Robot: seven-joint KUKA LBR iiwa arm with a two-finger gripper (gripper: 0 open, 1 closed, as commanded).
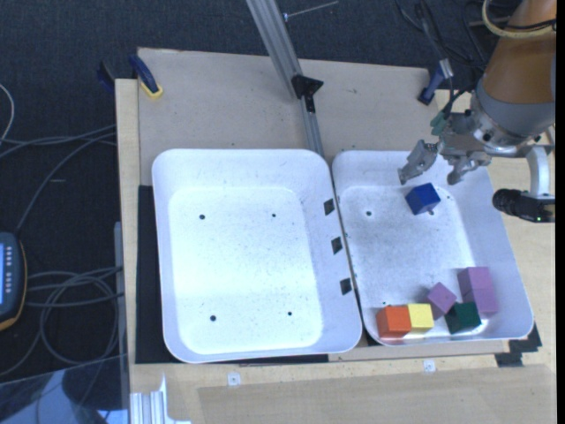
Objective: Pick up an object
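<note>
White, dark-speckled bins (238, 170); blue block (423, 198) at two o'clock; orange (394, 320), yellow (420, 315), green (462, 316), two purple blocks (479, 287) at five o'clock; grey-and-orange arm (521, 60).

No text, label, brand, number or sign can be read anywhere in the frame, neither on the bins (177, 263) nor on the table (221, 95).

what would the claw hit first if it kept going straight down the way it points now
Most likely the blue block. The claw hangs open, pointing down, with the block just below its fingers in the right bin. Depth from this slanted view is unclear, so it might instead graze the block's edge.
</note>
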